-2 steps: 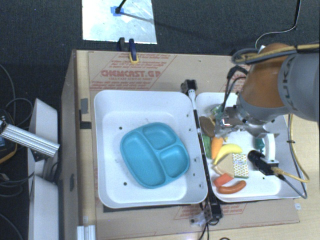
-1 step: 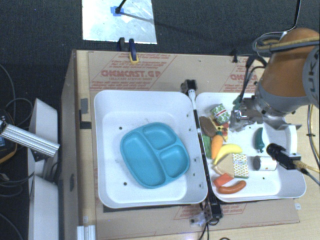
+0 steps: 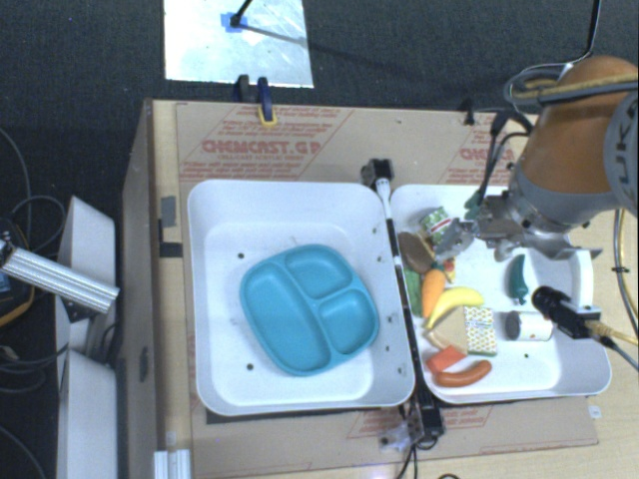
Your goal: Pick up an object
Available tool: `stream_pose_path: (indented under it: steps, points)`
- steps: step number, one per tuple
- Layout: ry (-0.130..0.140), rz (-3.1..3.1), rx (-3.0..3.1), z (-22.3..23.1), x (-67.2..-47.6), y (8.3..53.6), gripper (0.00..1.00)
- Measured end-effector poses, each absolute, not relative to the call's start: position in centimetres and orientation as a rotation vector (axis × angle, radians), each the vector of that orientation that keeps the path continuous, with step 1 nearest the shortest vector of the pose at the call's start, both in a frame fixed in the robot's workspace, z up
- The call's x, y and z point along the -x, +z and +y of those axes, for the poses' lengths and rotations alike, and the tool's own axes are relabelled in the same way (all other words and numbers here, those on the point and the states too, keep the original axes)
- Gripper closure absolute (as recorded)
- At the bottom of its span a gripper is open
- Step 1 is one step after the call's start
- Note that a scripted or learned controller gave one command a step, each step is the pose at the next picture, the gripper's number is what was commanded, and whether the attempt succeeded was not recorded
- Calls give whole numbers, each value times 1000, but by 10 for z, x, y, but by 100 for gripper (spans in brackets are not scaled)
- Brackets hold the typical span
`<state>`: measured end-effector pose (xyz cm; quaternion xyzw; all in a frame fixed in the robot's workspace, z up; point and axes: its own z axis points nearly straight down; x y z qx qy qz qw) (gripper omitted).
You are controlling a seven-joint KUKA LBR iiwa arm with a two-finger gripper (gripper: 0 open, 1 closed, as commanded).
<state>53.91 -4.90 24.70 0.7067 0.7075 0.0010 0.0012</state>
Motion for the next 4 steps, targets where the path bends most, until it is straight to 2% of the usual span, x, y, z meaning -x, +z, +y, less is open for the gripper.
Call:
stream_pose_path:
  steps: [1,2,3,4]
  points:
    - [0,2223,-2220,-47,-546,184,0]
    - [1,2220,-2220,-96,-573,84,0]
    - [0,2218,-2220,-86,-539,85,0]
    - [2,2223,-2216,-104,-583,85,0]
